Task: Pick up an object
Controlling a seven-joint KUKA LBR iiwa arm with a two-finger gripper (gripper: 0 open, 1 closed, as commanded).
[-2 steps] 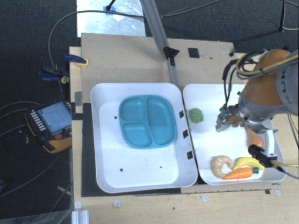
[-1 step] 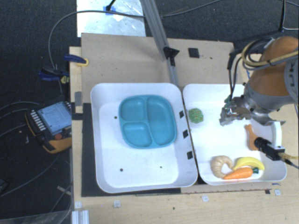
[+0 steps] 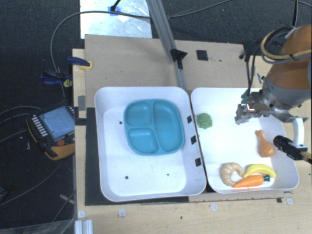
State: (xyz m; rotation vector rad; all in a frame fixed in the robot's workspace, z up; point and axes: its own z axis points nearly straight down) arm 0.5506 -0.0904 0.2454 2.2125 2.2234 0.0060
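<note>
**Gripper poised over the right bin, toy food scattered below**

Two shallow white bins with rounded corners are seen side by side on a tan bench top. In the left bin [image 3: 112,179] a smooth, light-blue plastic plate [image 3: 154,126] with three moulded compartments is laid flat.

The right bin [image 3: 224,145] is taken as the landmark for the rest. At its upper-left corner, a small, knobbly green broccoli [image 3: 204,120] is placed. Near its right wall, a pear-shaped orange drumstick [image 3: 264,144] is set with its narrow end toward the bin's far side. Along its near edge, three glossy pieces are bunched together and touching: a pale, curled croissant [image 3: 230,172], a curved yellow banana [image 3: 260,169], and a tapered orange carrot [image 3: 249,181] lying just in front of them.

Over the bin's upper-right part, the grey metal gripper [image 3: 243,116] is held on the arm [image 3: 287,67]. Nothing is seen gripped in it, and how far it is open cannot be told from this angle.
</note>
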